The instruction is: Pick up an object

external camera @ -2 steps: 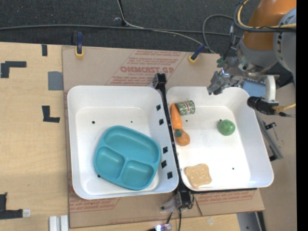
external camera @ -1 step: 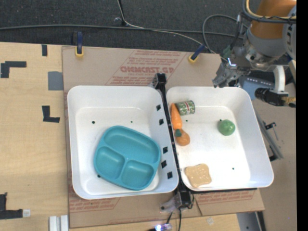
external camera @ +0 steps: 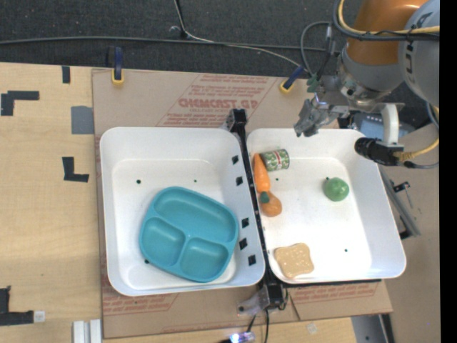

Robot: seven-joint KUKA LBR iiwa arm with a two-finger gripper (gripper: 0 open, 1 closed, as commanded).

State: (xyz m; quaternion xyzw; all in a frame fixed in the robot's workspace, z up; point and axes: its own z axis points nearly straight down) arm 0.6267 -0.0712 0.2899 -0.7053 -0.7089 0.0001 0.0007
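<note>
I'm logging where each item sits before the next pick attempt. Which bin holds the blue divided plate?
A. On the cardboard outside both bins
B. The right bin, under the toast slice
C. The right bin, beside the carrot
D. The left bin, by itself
D: the blue divided plate lies alone in the left bin, while the carrot and toast slice are in the right bin.

bench (external camera: pixel 43 213) | cardboard sheet (external camera: pixel 207 98) (printed) | two white bins (external camera: pixel 114 148)
</note>
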